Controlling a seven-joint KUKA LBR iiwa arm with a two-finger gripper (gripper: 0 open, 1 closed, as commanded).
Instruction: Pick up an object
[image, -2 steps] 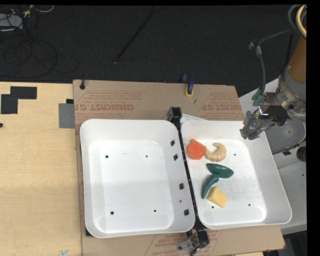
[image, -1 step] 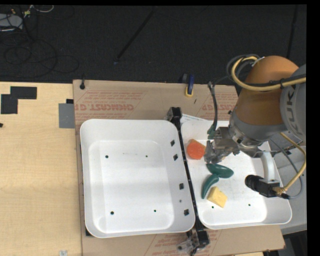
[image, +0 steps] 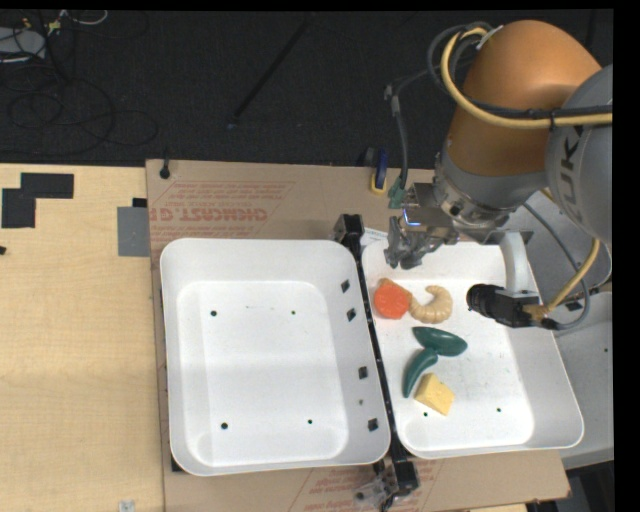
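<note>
bins (image: 200, 262): smooth white plastic | bench (image: 70, 340): pale wood | board (image: 250, 200): matt cardboard

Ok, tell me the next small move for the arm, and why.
Probably lower the end effector slightly toward the orange-red piece. It hovers at the right bin's far edge with nothing between its fingers, and that piece lies nearest, just in front of it.

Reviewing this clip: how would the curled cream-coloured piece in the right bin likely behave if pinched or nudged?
The cream curled piece looks small and moulded, so probably light and stiff. Its rounded crescent shape may slip or pivot under a pinch. It lies beside the orange piece, so a nudge would likely shift both. The end effector hangs just above.
</note>
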